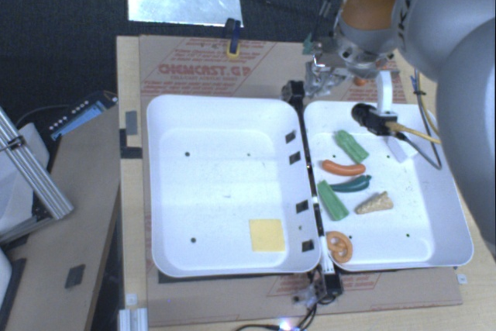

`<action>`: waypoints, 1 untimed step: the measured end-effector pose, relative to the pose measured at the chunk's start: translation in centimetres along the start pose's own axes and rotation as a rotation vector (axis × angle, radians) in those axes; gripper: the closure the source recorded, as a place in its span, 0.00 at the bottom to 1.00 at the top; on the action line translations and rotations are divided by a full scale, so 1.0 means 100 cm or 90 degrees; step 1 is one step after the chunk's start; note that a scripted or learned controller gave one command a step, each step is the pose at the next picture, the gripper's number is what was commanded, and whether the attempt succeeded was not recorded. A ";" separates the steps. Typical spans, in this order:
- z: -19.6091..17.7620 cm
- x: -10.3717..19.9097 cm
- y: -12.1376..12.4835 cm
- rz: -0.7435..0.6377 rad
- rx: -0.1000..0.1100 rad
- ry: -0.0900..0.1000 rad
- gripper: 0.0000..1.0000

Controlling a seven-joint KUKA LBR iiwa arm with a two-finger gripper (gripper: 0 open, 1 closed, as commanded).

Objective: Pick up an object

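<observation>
Pretzel sits at the right bin's near edge; beyond it lie green pieces and a sausage. Gripper hovers above the far rim, grip unreadable, nothing picked.

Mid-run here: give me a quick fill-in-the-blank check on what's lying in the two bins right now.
The flat yellow square lies in the ___ white bin. The orange hot dog lies in the ___ white bin. The round brown pretzel sits near that bin's ___ corner. The beige wedge lies beside the dark ___ pepper.

Missing words: left; right; front-left; green
</observation>
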State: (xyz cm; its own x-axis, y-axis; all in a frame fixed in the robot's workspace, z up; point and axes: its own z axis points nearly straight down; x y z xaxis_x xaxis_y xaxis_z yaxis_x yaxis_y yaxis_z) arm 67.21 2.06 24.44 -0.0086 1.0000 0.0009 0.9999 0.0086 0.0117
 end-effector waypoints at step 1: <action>0.063 0.064 -0.035 -0.001 0.011 0.001 1.00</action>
State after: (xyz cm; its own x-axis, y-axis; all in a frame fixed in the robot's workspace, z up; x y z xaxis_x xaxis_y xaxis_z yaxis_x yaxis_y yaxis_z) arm 63.69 8.42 18.07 -0.0102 0.9999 0.0025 0.9999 0.0102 -0.0055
